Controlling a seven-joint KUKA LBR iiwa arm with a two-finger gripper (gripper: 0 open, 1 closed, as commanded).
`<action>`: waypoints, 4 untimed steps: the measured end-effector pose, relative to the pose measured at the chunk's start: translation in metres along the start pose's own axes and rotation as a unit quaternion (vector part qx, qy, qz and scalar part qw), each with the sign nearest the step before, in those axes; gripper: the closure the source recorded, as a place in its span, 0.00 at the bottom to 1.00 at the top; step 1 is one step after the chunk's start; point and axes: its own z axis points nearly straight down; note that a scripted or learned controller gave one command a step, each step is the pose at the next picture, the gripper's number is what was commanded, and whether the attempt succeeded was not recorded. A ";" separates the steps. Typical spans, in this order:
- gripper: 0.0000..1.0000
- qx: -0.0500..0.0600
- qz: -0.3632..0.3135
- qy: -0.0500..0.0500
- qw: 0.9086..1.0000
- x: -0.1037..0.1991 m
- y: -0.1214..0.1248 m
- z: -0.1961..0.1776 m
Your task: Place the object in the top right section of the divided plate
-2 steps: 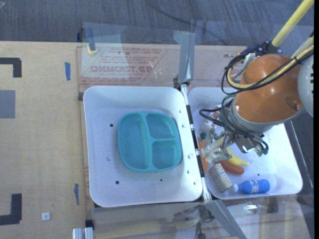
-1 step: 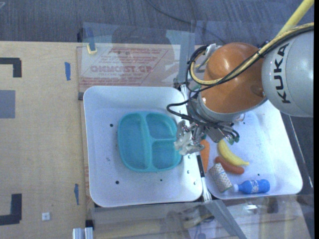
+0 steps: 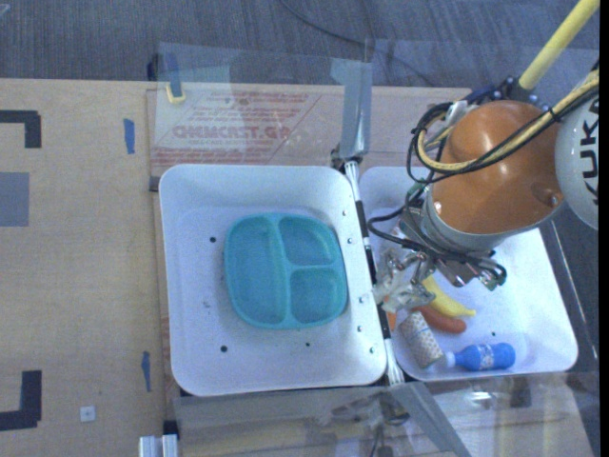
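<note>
One fixed cam above bench, looking down at a slant on both bins (image 3: 181,208); arm (image 3: 495,169) enters from view's right.

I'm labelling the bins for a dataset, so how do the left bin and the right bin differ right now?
The left bin holds a single teal divided plate lying flat; the right bin holds several small loose things, among them a blue bottle and a yellow banana-like piece. The arm hangs over the right bin, while the left bin lies open to view. Both are shallow, white and side by side.
</note>
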 end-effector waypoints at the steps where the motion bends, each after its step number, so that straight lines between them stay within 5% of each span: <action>1: 1.00 0.000 -0.054 -0.002 0.999 -0.061 0.049 -0.029; 2: 1.00 -0.001 -0.099 0.001 0.995 -0.004 0.003 0.000; 3: 1.00 0.000 -0.260 0.000 0.966 0.022 -0.019 0.000; 4: 1.00 0.000 -0.379 -0.001 0.925 0.036 -0.034 0.000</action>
